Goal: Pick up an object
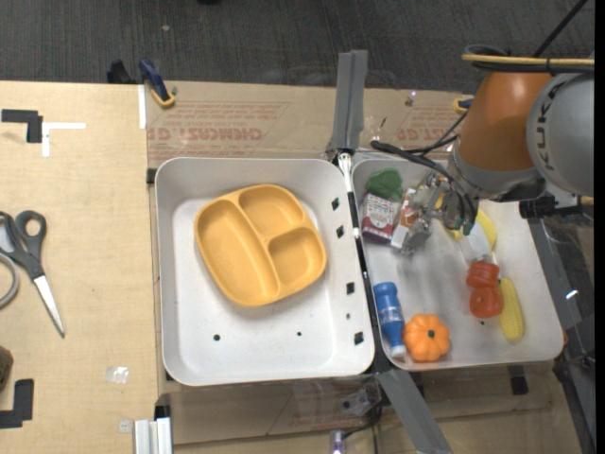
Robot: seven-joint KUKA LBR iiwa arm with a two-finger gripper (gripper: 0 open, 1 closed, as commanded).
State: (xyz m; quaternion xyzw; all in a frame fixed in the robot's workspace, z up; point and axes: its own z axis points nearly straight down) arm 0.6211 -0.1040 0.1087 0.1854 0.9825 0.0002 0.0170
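My gripper point(419, 221) hangs low over the back of the right bin point(539, 348), just right of a dark red packet point(378, 218). A green toy point(384, 181) lies behind the packet in the bin's back left corner. A blue bottle point(388, 312) and an orange pumpkin point(426, 337) lie near the front wall. To the right are a red toy point(485, 288), a yellow corn cob point(510, 308) and a yellow piece point(486, 227) partly under the wrist. I see nothing clearly held in the gripper.
The left bin point(180, 348) holds an orange divided plate point(260, 242). Scissors point(36, 263) lie on the bench at far left. A blue clamp point(156, 81) sits behind the left bin. A grey divider post point(348, 102) rises between the bins.
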